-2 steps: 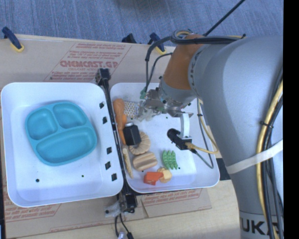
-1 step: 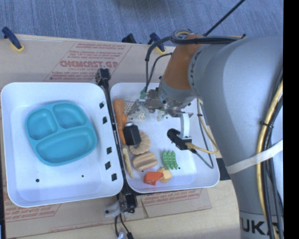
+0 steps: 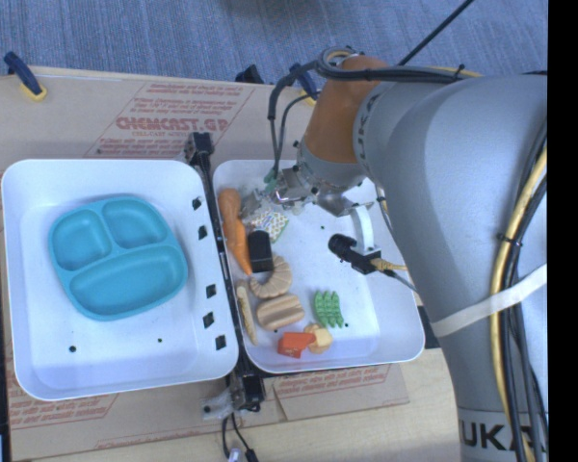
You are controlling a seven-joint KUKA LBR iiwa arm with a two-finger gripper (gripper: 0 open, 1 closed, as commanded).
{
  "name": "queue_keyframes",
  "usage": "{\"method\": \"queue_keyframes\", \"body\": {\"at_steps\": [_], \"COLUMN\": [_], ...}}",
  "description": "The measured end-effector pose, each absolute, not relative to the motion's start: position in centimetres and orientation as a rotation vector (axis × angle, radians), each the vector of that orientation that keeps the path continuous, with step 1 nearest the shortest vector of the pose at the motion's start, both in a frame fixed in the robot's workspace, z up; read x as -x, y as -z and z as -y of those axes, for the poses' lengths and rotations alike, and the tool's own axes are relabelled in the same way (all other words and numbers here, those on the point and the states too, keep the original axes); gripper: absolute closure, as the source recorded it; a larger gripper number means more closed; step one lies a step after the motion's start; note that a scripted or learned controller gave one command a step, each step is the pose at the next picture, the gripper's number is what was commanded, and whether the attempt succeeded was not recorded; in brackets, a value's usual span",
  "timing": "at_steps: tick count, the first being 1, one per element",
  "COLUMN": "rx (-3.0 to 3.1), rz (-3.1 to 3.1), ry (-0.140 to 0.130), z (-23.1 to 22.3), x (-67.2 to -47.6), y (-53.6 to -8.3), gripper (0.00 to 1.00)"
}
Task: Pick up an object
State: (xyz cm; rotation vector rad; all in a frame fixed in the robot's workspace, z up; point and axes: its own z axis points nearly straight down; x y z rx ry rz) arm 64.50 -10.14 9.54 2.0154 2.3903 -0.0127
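Reaching is my step now, gripper (image 3: 267, 200) low over the carrot (image 3: 233, 221), its hold unclear; next, a clean grasp.

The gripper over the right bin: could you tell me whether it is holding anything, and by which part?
It cannot be told. The gripper sits low over the right bin beside the carrot.

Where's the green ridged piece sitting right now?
The green ridged piece lies in the right bin, toward its near edge, just right of the tan bread-like piece and above the small orange and yellow pieces.
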Motion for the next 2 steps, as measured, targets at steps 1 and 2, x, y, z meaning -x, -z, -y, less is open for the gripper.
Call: {"method": "queue_keyframes", "body": {"at_steps": [1,2], "rx": [-2.015,-1.865], "rz": [-2.402,-2.528], "ry": [0.003,0.001], "z": [9.6,5.4], "x": [-64.5,-62.2], "y": [-10.4,-23.0], "gripper": [1.0,1.0]}}
